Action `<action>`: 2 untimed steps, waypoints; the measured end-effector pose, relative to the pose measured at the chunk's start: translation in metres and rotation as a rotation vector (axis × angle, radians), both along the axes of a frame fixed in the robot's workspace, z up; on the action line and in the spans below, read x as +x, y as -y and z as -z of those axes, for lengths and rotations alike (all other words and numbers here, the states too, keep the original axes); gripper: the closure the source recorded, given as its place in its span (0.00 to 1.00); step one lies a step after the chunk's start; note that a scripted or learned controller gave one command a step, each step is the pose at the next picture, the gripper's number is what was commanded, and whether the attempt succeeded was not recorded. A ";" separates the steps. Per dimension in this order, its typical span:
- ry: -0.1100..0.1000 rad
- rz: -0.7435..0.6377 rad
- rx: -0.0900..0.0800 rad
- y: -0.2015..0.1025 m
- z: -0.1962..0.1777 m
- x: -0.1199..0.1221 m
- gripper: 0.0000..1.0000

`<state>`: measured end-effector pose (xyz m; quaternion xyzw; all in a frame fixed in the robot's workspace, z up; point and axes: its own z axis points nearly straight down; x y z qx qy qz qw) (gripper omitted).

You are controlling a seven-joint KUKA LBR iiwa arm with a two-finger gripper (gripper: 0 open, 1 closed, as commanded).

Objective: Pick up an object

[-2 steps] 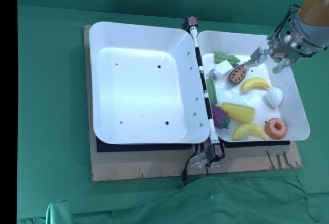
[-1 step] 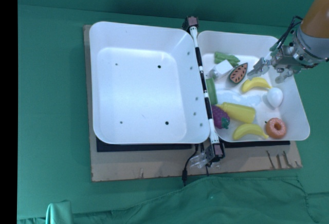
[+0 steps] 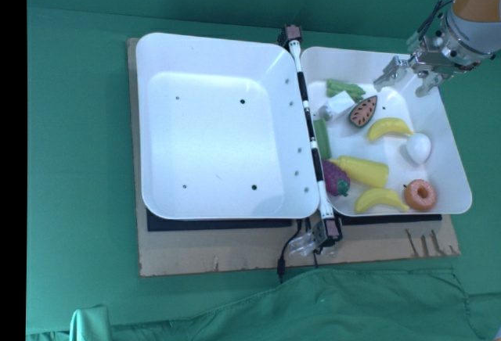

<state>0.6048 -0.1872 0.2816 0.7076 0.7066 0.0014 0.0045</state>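
Note:
The right bin holds several toy foods: a green bean pod, a white block, a watermelon slice, a banana, a white egg, a green cucumber, a yellow corn cob, a purple grape bunch, a second banana and an orange doughnut. My gripper hovers above the bin's far right corner, open, with nothing between its fingers. It is up and to the right of the watermelon slice.
The left bin sits beside the right one, split from it by a black-and-white bar. Both bins rest on a cardboard sheet over green cloth. The arm comes in from the upper right.

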 end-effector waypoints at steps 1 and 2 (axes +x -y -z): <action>-0.006 0.004 0.004 0.000 -0.023 -0.058 0.00; -0.010 0.006 0.004 0.001 -0.016 -0.123 0.00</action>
